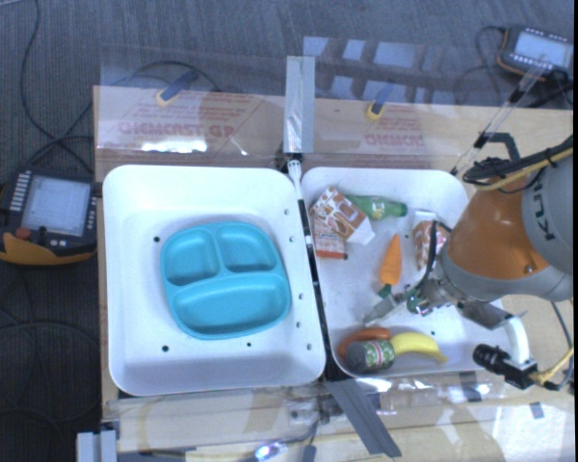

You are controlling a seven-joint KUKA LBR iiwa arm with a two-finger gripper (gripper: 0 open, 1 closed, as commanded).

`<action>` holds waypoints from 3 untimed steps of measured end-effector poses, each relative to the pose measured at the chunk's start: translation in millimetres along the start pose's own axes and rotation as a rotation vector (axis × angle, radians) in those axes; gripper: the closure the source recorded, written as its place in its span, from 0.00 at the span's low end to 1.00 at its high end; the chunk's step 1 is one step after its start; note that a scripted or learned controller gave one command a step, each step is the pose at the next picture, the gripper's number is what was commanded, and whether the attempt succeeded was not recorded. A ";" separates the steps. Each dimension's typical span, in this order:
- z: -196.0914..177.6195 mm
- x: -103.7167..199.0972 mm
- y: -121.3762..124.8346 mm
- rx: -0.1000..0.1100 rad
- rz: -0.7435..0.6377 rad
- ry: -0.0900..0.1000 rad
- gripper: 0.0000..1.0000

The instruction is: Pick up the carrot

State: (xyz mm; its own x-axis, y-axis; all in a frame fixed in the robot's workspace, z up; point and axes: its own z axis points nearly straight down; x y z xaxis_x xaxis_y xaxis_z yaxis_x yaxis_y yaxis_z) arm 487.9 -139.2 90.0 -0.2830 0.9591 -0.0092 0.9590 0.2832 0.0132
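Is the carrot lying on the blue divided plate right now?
No. The carrot lies in the right bin, while the blue divided plate sits in the left bin.

I see two white bins side by side on the tabletop point(212, 123). The left bin point(135, 354) carries a blue compartment plate point(226, 277). In the right bin point(433, 189) the carrot point(392, 260) lies near the middle, roughly upright in my picture. My gripper point(397, 301) sits low, just below the carrot's lower end, not around it. A snack carton point(335, 221) and a green bottle point(378, 206) lie above; a banana point(414, 346) and a dark can point(368, 355) lie at the bin's near edge.
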 end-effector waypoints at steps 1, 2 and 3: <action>-39.7 -37.5 68.5 0.012 -0.119 0.011 0.00; 2.3 -34.3 79.2 0.007 -0.281 0.005 0.00; -8.5 -34.2 81.7 0.000 -0.280 0.003 1.00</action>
State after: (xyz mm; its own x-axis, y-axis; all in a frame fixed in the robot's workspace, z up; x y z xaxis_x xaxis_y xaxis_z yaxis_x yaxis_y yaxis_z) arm 575.7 -148.8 99.8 -0.5373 0.8433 -0.0099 0.8432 0.5374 0.0106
